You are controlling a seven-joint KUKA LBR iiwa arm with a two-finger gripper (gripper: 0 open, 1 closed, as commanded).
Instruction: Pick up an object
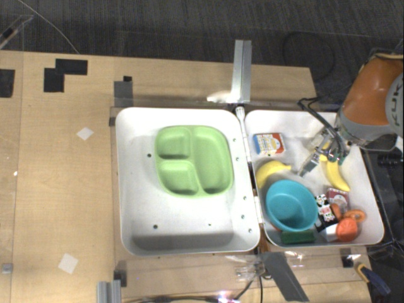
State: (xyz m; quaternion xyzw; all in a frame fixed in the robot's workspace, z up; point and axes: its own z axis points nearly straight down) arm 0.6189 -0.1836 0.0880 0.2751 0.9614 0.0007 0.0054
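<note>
We see two white bins side by side on the bench: the left bin (136, 188) carries a green divided tray (192, 160), while the right bin (377, 229) holds all the loose things, so any pick has to happen there. The arm (372, 103) reaches in from the right and its gripper (322, 151) hangs low over the upper middle of that bin, just beside the top of a banana (336, 174) that lies along the right wall. To its left sit a small white and blue carton (268, 144), a yellow piece (273, 169) partly tucked under a teal bowl (290, 204), and near the front corner an orange toy (349, 225) with some small packets we cannot make out. Whether the pincer is released or clenched we cannot tell; the wrist and cables blur that spot, and we see nothing clearly between it. We judge the banana the likely target, since the tool sits nearest it, and the crowding near the bowl would make other grabs awkward.
</note>
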